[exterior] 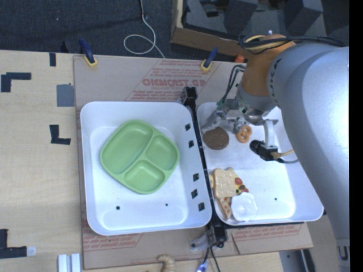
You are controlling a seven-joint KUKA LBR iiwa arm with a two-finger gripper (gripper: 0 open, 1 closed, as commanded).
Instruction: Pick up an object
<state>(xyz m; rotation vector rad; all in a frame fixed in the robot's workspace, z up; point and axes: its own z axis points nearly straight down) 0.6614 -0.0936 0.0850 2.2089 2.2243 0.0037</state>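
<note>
Upper right of centre, over the far end of the right bin (278, 186): gripper (227, 119), low above the bin floor, carried on the grey arm (317, 95) with its orange band (258, 67) entering from the right edge of the frame. Degree of opening and any hold not discernible from this angle.

Just below the gripper, flat on the bin floor and close to the bin's left wall: brown disc (215, 138). Just right of the disc, apart from it: small orange piece (244, 133).

Further down the frame, well apart from the disc, beside the same left wall: tan slice (225, 181), with a small red bit (240, 181) at its right edge. Below these, near the lower rim: white round piece (245, 207), lying partly over a criss-crossed tan piece (222, 207).

Left of the black divider between the bins: left bin (86, 152), holding a green divided plate (139, 156) of three compartments, flat, turned at a slant, about mid-bin.

Under both bins: cardboard sheet (164, 81) with red lettering, pinned at its upper edge by two blue clamps (86, 51). Left of the frame: wooden bench (34, 180) with black tape marks. Top of the frame, on dark floor: white cable loop (139, 41).
</note>
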